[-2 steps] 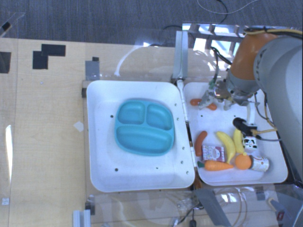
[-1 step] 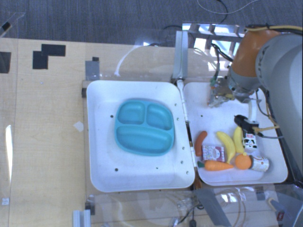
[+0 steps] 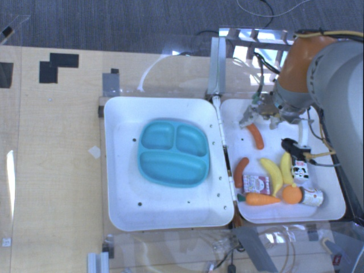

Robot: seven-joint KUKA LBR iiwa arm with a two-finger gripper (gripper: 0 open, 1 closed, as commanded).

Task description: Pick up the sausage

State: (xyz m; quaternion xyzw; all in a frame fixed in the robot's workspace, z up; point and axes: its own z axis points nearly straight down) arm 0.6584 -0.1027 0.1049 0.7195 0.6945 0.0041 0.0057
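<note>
The arm entered from the right and its gripper (image 3: 257,116) hung over the far left part of the right bin (image 3: 335,206). The jaws stood parted, grasping nothing, with the tips just above the upper end of a sausage (image 3: 255,136).

**Location of the task item.** That sausage lay on the floor of the right bin, near its far left corner and just below the gripper. A second sausage (image 3: 240,172) lay closer to the camera, beside the bin's left wall, touching or nearly touching a small red-and-white packet (image 3: 255,183).

**Orientation.** The upper sausage's long axis ran from upper left to lower right, close to vertical in the camera view. The lower sausage ran nearly vertical, tilted slightly to the right at its top.

**Handling, as judged.** The item appeared light, smooth-skinned and rounded, so it would probably roll or slip under an off-centre pinch. The recommended hold was at mid-length, jaws closing across the short axis. The upper sausage lay apart from the other items, which favoured it.

**Other contents.** Two bananas (image 3: 277,173), a carrot (image 3: 261,198) and an orange (image 3: 292,194) lay nearer the camera. The left bin (image 3: 122,209) held a blue divided plate (image 3: 173,152).
</note>
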